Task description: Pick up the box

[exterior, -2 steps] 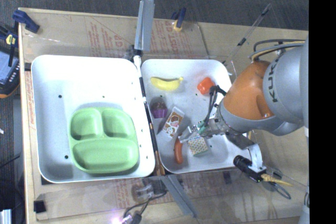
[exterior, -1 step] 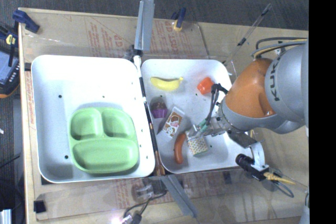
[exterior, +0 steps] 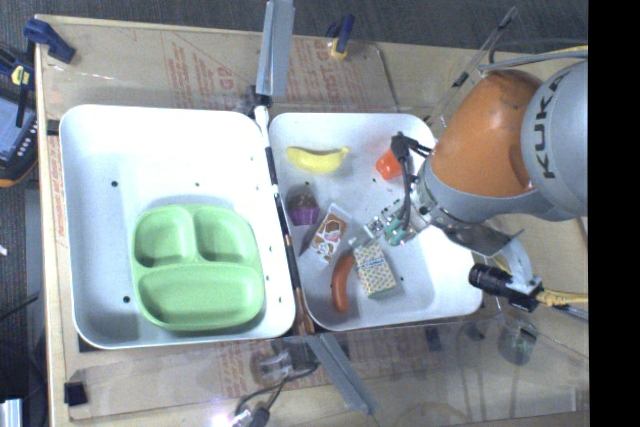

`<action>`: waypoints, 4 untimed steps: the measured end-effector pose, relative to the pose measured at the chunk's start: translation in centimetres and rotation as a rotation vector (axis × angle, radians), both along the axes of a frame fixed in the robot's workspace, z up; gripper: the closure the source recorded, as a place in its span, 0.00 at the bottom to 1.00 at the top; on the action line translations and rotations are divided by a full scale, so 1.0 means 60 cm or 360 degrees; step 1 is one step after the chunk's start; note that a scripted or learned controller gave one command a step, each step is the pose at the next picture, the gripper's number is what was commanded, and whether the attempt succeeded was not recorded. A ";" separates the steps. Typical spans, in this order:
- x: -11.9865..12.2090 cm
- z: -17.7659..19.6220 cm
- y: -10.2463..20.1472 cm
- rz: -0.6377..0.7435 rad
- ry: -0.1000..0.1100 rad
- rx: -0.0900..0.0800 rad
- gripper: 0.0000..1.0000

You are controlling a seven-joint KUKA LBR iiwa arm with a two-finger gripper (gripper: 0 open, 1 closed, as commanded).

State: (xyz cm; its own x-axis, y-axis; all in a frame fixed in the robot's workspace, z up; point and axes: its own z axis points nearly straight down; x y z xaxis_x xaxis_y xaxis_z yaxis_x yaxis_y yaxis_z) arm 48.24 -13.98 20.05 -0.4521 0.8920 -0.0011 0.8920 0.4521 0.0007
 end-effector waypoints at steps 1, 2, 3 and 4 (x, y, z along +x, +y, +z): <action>0.000 0.000 -0.001 -0.0001 0.0000 0.0000 0.00; -0.011 -0.123 -0.119 -0.0076 0.0008 0.0003 0.00; -0.009 -0.179 -0.094 0.0005 0.0000 -0.0001 0.00; -0.009 -0.165 -0.092 0.0016 0.0005 0.0001 1.00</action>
